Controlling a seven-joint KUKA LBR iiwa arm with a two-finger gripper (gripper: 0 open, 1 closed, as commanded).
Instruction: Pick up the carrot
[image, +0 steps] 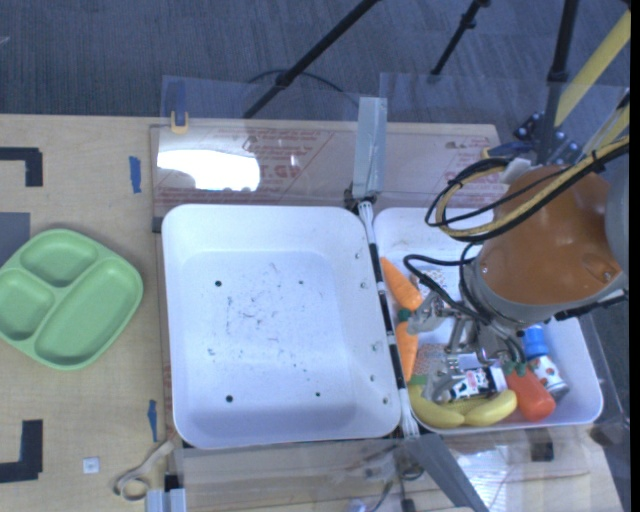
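Locate the carrot (402, 286) in the right bin (580, 400), lying against the divider wall that this bin shares with the left bin (270, 300). A second orange piece (407, 345) lies just below it along the same wall. The gripper (455, 345) hangs beside the carrot, on the side away from that wall, above a banana (465, 410) and other toy items. You cannot tell its finger state; cables and linkage obscure it. Expect the wall to restrict finger clearance, so approach along the carrot's length.
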